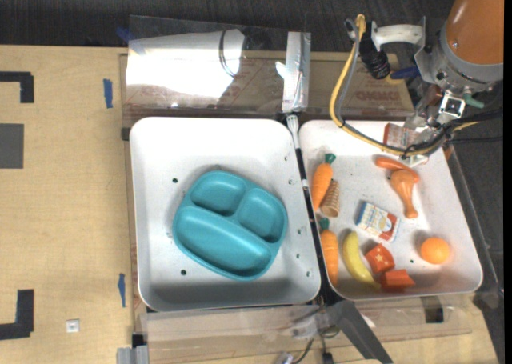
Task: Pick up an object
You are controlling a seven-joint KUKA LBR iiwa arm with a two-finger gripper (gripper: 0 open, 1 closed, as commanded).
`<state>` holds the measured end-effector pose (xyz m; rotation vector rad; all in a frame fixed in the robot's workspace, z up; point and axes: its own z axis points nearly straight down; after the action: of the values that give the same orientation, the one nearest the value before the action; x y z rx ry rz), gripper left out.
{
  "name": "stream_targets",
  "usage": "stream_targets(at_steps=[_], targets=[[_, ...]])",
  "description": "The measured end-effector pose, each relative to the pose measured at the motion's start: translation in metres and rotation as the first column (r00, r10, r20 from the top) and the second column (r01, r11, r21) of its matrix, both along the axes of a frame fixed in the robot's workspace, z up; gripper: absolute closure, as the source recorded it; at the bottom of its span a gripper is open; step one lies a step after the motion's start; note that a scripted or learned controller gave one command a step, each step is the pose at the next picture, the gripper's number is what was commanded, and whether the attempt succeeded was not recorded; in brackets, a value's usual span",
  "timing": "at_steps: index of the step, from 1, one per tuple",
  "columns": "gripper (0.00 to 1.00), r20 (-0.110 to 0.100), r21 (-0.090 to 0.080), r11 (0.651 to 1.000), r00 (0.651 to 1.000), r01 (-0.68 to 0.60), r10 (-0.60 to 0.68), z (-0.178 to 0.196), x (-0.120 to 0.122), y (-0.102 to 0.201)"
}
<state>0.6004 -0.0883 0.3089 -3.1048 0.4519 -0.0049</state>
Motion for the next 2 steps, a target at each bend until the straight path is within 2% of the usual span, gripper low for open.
stream_targets(at_steps=[1, 2], targets=[[1.00, 0.004, 0.006, 1.000, 1.000, -0.006, 0.006, 0.011, 0.001, 0.005], [1.00, -0.009, 0.004, 0.996, 0.996, -0.089, 0.089, -0.118, -0.036, -0.034]])
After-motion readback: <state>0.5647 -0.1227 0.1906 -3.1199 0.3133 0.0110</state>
